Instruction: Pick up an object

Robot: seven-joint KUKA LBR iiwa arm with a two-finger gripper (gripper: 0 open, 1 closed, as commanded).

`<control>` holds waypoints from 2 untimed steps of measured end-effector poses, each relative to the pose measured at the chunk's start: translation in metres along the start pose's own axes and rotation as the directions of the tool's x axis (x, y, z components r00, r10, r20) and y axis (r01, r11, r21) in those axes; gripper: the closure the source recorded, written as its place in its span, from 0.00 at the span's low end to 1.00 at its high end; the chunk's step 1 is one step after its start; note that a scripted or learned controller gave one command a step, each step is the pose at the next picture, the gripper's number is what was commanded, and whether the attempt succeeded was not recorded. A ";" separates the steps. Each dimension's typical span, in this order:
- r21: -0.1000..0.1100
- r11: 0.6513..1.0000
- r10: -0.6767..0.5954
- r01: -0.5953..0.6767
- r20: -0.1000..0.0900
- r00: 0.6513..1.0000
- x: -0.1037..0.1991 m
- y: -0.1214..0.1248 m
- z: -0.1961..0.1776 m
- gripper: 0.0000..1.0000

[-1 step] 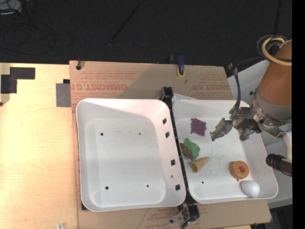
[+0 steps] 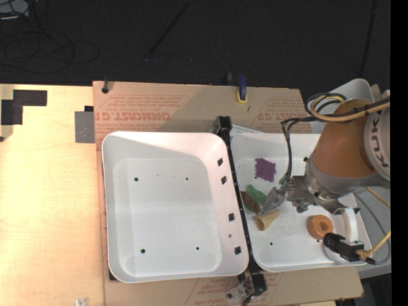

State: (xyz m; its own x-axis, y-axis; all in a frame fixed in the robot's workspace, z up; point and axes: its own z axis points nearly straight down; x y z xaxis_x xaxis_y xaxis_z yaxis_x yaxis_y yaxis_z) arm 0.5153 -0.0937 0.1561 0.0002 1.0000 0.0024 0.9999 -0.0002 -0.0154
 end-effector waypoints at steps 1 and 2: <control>-0.011 1.000 0.000 0.000 0.002 1.000 0.004 0.010 0.072 0.00; -0.010 1.000 0.008 -0.008 0.001 1.000 0.002 0.010 0.059 1.00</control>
State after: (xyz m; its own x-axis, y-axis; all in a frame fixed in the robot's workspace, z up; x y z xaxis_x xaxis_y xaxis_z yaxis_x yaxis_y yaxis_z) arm 0.5241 -0.0916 0.0973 0.0077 1.0000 0.0010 1.0000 -0.0077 -0.0050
